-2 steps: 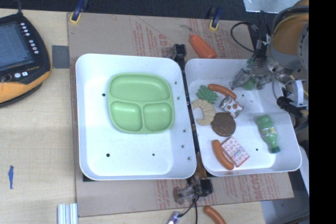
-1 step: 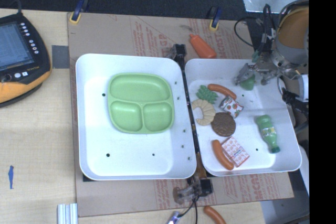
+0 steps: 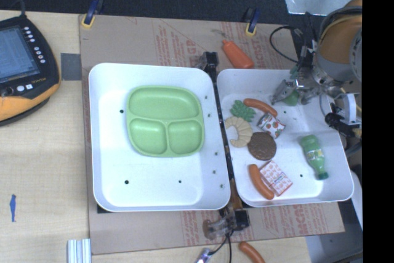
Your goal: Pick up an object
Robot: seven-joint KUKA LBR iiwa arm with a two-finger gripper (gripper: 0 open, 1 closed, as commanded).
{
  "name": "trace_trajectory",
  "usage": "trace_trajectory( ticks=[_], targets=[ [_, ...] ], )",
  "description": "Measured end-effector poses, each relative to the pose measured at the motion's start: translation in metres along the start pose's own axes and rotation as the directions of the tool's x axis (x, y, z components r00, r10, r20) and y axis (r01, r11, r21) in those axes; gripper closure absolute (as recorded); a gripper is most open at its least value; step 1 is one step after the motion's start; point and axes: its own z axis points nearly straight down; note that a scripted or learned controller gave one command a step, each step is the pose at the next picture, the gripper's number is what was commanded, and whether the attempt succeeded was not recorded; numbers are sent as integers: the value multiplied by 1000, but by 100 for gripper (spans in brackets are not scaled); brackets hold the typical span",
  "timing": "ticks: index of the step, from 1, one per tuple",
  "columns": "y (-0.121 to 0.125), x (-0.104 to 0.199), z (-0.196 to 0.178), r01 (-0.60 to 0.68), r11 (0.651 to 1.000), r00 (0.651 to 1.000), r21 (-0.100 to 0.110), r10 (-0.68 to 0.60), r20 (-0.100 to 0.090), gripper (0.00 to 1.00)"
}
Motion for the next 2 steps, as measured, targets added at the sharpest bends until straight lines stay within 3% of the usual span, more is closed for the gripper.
trace_trajectory(
  ticks=[1, 2],
  targets=[
    [0, 4, -49, -2, 1000, 1000, -4, 2, 1, 0],
    [0, 3, -59, 1, 1000, 1000, -4, -1, 1, 100]
  ],
)
